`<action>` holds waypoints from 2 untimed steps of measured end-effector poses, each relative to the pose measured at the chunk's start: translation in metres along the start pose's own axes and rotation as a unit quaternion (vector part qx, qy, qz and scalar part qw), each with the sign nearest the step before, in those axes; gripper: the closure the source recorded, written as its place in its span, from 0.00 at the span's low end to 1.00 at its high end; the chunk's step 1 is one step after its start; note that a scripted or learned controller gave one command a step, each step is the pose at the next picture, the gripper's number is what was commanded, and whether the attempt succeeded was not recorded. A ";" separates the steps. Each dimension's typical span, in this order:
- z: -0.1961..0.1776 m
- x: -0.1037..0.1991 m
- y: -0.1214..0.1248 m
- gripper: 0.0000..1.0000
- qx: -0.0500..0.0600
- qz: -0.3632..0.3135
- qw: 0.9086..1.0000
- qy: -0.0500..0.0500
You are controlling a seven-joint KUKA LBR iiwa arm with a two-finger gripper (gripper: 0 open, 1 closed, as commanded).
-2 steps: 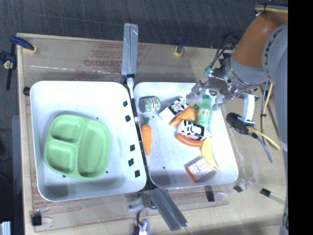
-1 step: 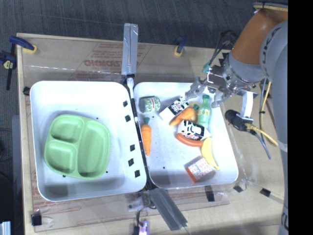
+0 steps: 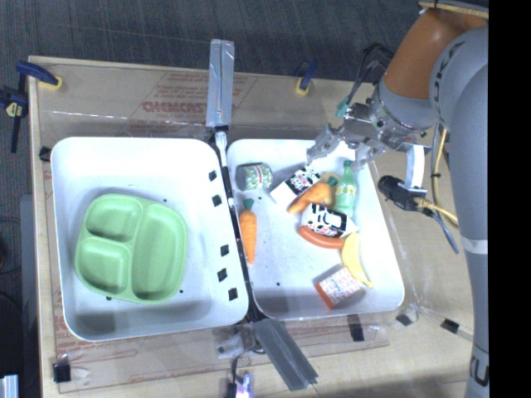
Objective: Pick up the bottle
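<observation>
looking at the green bottle [image 3: 345,191] first: it lies in the right bin [image 3: 290,301], up toward that bin's 1 o'clock corner, with its narrow neck pointing to 12 o'clock and its body running down toward 6. i read its long axis as nearly straight up and down my screen, tipped only slightly.

packed against it at 9 o'clock is an orange carrot-like piece [image 3: 312,196], and just below that a black-and-white patterned item [image 3: 327,219] sitting over a red sausage shape [image 3: 320,238]. a banana [image 3: 355,259] lies at the bottle's 6 o'clock, and a small red-and-white packet [image 3: 338,287] beyond it. further off at 9 o'clock are a small can [image 3: 255,176] and a second carrot [image 3: 248,233] by the divider. the left bin [image 3: 66,160] holds a green compartment tray [image 3: 131,245].

the gripper [image 3: 347,143] hangs just above the bottle's neck, at its 12 o'clock, over the bin's far rim. its fingers [image 3: 321,148] look spread apart with nothing between them. the bottle therefore lies toward 6 o'clock from the gripper, close by.

my judgement: the coming move is a short drop toward 6 o'clock, with the fingers closing across the bottle's width, at 3 and 9 o'clock. the carrot piece pressed on the 9 o'clock side leaves little room for a finger there, so a miss or a double grab seems possible.
</observation>
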State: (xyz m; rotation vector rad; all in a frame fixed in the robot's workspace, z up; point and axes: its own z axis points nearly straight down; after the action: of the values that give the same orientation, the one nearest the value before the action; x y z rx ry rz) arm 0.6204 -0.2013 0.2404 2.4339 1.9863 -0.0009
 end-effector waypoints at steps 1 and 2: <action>-0.007 -0.009 -0.049 0.00 0.001 0.014 1.000 0.000; -0.006 -0.007 -0.029 0.00 0.001 0.027 1.000 0.000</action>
State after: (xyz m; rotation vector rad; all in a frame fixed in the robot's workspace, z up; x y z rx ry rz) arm 0.5910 -0.2023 0.2469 2.4874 1.9213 -0.0030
